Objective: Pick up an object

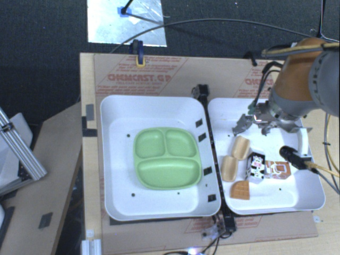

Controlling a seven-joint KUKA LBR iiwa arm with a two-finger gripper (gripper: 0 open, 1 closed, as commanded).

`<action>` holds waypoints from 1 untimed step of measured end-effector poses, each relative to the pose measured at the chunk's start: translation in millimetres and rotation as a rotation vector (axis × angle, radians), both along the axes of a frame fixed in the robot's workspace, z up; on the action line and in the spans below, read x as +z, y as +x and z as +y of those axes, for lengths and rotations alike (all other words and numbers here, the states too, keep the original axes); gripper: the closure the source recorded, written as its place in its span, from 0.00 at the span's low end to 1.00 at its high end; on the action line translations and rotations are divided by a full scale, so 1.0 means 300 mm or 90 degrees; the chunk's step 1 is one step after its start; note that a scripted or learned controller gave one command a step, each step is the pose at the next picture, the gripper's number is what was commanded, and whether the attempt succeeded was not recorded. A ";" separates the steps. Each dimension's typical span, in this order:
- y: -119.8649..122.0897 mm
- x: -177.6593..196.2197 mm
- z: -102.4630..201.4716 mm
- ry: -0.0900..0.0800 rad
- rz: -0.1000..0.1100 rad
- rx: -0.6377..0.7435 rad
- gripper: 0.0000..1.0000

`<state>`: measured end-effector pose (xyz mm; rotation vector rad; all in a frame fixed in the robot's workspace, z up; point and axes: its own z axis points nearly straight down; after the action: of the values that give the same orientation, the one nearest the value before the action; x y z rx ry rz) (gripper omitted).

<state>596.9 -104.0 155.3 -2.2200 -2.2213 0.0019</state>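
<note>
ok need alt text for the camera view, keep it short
A grey and orange robot arm reaches from the right over the right white bin, which holds two tan bread-like pieces, a waffle-like piece and small packets. The left white bin holds a green divided plate.

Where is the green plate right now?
The green plate lies in the middle of the left white bin in the camera view, across the divider from the snacks in the right bin.

backing board (139,78) — red "CHEMCAST GP", repeated
</note>
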 end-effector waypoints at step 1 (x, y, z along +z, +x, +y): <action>-0.002 -0.139 0.000 0.000 0.001 0.000 0.00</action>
<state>596.2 -103.9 113.7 -2.2195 -2.2204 0.0024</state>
